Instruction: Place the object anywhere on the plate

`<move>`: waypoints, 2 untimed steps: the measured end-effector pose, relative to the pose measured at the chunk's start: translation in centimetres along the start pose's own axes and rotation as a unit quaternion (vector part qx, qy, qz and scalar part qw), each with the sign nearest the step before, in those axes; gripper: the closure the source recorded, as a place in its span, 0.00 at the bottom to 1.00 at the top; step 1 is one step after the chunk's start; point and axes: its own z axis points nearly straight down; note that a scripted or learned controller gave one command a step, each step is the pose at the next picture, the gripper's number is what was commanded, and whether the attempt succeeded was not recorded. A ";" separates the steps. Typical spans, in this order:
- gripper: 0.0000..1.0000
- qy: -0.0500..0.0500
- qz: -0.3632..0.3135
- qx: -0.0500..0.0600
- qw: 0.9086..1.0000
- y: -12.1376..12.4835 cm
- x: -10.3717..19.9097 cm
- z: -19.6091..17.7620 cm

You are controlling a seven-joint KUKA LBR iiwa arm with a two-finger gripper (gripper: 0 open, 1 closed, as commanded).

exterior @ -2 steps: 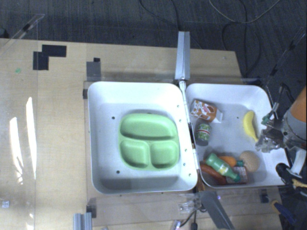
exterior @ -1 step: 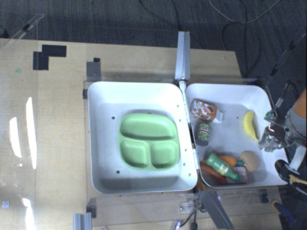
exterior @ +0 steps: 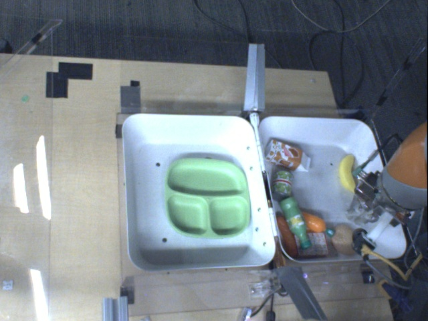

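Looking down on the bench (exterior: 60,199), we see two shallow white bins set side by side, their inner walls touching along the middle. The left bin (exterior: 144,179) holds a green plate (exterior: 207,196) with three compartments, one long section toward the far edge and two smaller ones toward the near edge; the plate lies flat near the bin's centre.

The right bin (exterior: 321,136) carries a cluster of items. A small orange-and-white packet (exterior: 284,154) lies near the far-left corner. Just nearer along the left wall stands or lies a small green-labelled can (exterior: 282,182), and past it a green bottle (exterior: 294,223) stretches toward the near edge. An orange fruit-like piece (exterior: 314,223) touches the bottle's right side, and a tan, rounded item (exterior: 343,238) lies close to the near edge. A yellow banana (exterior: 346,172) lies toward the right wall, well apart from the plate in the other bin.

The arm enters from the right, its orange band (exterior: 409,162) above the right bin's right edge. The hand (exterior: 364,192) hangs just beside the banana, on its near-right side. We cannot tell whether the hand is apart or together, since its parts blur against the white bin.
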 end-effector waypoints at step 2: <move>1.00 -0.001 -0.006 0.001 1.000 -0.3 0.5 -27.3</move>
